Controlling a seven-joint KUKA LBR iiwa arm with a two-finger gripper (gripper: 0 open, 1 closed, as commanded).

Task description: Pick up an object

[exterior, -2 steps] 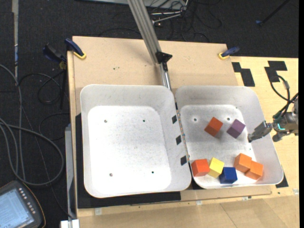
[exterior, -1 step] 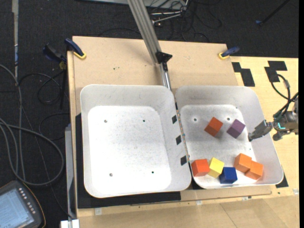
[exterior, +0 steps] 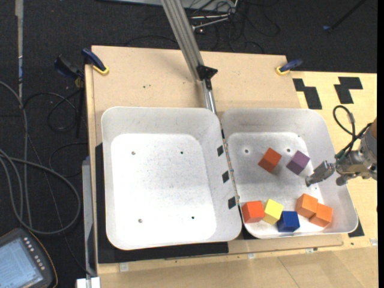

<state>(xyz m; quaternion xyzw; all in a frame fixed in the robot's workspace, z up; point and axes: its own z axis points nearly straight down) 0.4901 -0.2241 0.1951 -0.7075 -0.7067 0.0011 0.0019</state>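
The right bin (exterior: 258, 128) holds several small cubes. An orange cube (exterior: 270, 159) and a purple cube (exterior: 298, 161) lie near its middle. Along its front wall sit an orange cube (exterior: 254, 210), a yellow cube (exterior: 273, 211) and a blue cube (exterior: 288, 221), with two more orange cubes (exterior: 315, 209) touching each other at the front right. My gripper (exterior: 321, 174) reaches in over the bin's right rim, just right of the purple cube and above the two orange cubes. Nothing shows in its grasp.
The left bin (exterior: 159, 176) lies beside the right one, their rims meeting at the centre. A metal pole (exterior: 183, 29) slants down to the bins' back junction. Clamps (exterior: 96, 62) hold the wooden board's back corners.
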